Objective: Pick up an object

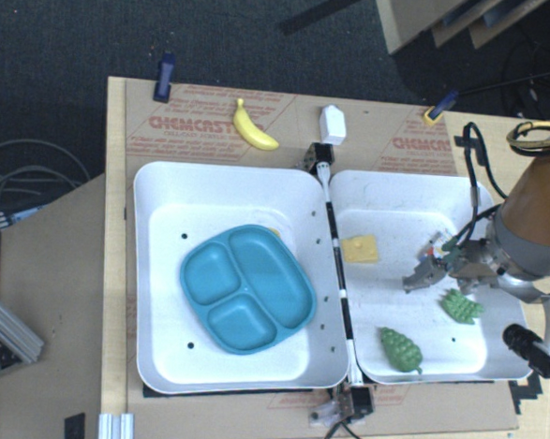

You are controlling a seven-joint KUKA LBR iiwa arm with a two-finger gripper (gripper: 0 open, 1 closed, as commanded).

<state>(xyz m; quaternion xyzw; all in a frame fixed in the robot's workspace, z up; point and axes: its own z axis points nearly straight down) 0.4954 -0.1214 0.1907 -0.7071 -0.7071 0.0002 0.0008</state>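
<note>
Viewing the right bin [390, 189], I see the gripper [424, 274] near its right edge, just beside a green toy [460, 307]; grip state cannot be determined.

A cardboard sheet [206, 125] printed with red lettering covers the bench [102, 277]; on it, behind the bins, lies a yellow banana [253, 130], well apart from a small dark blue item [164, 77] at the sheet's far left edge; a white block [333, 124] sits near the middle of the far edge, just above a black clamp [318, 155] at the seam between the bins; a small blue and yellow piece [440, 109] rests towards the far right; dark carpet [82, 22] surrounds the bench; grey cables [24, 182] loop on the floor at left; a metal rail [5, 322] lies slanted at the lower left.
</note>
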